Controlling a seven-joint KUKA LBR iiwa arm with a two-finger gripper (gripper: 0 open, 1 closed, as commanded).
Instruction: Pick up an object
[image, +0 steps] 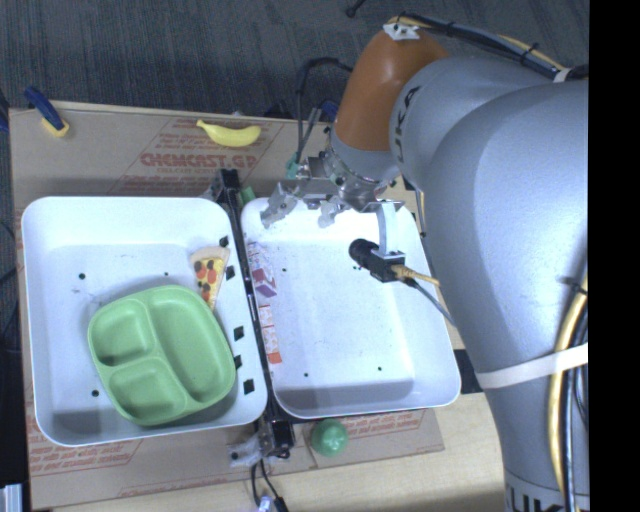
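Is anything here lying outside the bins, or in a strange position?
Yes. A yellow banana lies on the cardboard behind the left bin, and a green ball sits in front of the right bin. A pizza slice toy leans against the green tray.

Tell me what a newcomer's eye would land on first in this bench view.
First the big grey arm with its orange band, filling the right side and reaching over the right bin. Next the green divided tray in the left bin, a pizza slice toy at its upper right. A yellow banana lies on the cardboard behind.
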